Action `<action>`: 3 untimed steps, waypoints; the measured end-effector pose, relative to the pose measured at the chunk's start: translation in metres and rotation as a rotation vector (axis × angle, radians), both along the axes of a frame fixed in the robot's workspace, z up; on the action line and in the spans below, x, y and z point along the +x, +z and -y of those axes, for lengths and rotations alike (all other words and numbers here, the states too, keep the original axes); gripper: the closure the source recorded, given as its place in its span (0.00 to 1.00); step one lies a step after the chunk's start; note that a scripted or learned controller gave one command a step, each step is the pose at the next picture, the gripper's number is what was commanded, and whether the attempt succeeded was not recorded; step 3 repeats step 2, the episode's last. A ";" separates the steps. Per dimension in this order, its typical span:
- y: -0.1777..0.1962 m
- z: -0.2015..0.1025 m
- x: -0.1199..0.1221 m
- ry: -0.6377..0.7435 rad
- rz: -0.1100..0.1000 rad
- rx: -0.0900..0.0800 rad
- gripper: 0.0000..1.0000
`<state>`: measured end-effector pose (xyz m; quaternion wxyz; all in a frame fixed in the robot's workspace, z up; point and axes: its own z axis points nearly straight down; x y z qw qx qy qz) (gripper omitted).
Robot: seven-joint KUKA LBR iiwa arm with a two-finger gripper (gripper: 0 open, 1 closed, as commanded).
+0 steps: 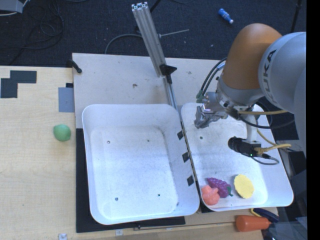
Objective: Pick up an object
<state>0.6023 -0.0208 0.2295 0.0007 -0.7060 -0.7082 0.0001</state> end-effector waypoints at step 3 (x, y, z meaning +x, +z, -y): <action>0.000 -0.098 0.009 0.000 0.000 0.000 1.00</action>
